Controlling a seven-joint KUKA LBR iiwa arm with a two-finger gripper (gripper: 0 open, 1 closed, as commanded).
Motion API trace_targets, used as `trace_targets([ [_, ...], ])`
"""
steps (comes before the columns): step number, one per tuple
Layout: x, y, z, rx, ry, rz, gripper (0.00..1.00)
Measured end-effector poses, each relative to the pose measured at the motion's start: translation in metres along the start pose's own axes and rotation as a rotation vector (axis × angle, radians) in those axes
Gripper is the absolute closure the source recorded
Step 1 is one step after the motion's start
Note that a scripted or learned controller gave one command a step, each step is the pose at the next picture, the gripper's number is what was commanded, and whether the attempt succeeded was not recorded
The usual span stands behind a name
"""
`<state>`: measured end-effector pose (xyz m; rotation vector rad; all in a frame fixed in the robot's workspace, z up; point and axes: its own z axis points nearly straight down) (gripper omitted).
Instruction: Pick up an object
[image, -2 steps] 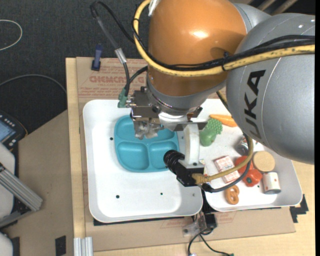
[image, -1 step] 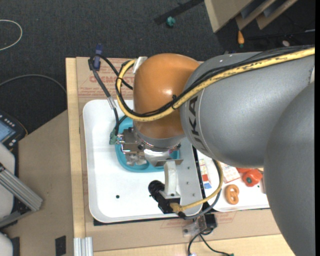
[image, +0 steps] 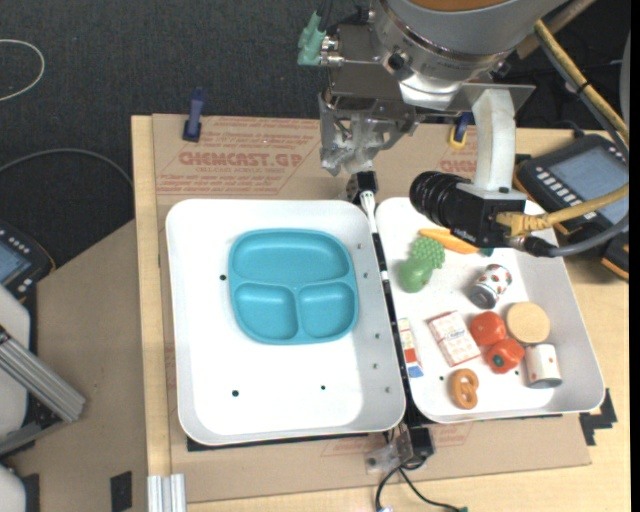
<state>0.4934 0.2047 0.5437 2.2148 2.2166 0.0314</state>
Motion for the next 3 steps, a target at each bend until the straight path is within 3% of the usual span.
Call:
trace_targets([
  [1,0.020,-0.017,0.093,0.029,-0.012,-0.002,1.00],
  [2,-0.026,-0.017,0.115,0.024,-0.010,0.005,1.00],
  [3,-0.033,-0.018,0.157,0.026,-0.011,0.003,1.00],
])
